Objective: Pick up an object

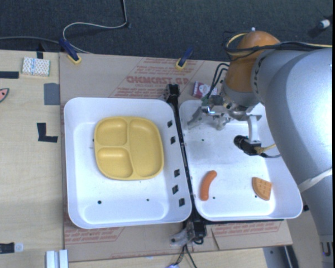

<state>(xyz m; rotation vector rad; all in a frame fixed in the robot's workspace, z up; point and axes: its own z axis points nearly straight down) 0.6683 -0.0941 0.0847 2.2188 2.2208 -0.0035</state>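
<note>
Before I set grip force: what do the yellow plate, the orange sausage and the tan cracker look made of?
Yellow plate: looks like moulded plastic, matte with a soft sheen, its three compartments smooth-edged. Orange sausage: probably toy plastic or rubber, uniform colour, slightly glossy. Tan cracker: likely a plastic or foam replica, dull with a textured face; too small to be sure.

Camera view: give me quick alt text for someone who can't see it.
The gripper hangs over the right bin's far end, away from an orange sausage and a cracker near its front. A yellow divided plate lies in the left bin.
</note>
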